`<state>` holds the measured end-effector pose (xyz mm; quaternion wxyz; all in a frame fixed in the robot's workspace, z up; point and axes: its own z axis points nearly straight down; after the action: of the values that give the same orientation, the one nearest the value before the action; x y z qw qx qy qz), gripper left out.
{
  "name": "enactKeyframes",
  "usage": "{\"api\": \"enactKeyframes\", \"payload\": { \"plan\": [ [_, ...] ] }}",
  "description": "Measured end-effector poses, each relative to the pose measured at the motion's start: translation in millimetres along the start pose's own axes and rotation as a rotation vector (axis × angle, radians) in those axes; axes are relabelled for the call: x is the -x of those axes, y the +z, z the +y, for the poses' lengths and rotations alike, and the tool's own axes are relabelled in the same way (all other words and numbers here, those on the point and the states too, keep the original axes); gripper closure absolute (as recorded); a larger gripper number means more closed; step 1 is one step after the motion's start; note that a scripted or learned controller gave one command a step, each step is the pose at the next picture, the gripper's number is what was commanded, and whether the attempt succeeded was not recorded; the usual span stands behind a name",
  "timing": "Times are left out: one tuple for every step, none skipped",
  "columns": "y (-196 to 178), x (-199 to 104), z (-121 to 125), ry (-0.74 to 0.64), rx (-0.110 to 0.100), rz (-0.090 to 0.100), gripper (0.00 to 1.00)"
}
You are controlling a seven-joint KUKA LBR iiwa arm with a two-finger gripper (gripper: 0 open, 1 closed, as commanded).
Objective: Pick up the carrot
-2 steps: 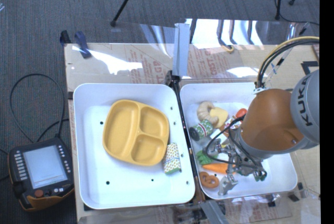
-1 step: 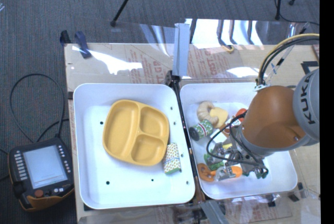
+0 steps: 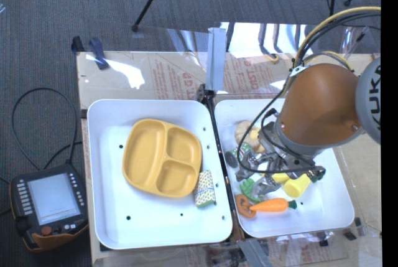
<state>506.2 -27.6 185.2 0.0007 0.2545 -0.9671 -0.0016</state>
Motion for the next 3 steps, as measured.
{"api": "enactKeyframes", "payload": {
  "plan": [
    [28, -20, -49, -0.359, 0.003, 0.002, 1.00],
    [28, -20, -49, -0.359, 0.003, 0.001, 0.00],
    [101, -51, -48, -0.297, 0.003, 0.002, 0.00]
  ]
}}
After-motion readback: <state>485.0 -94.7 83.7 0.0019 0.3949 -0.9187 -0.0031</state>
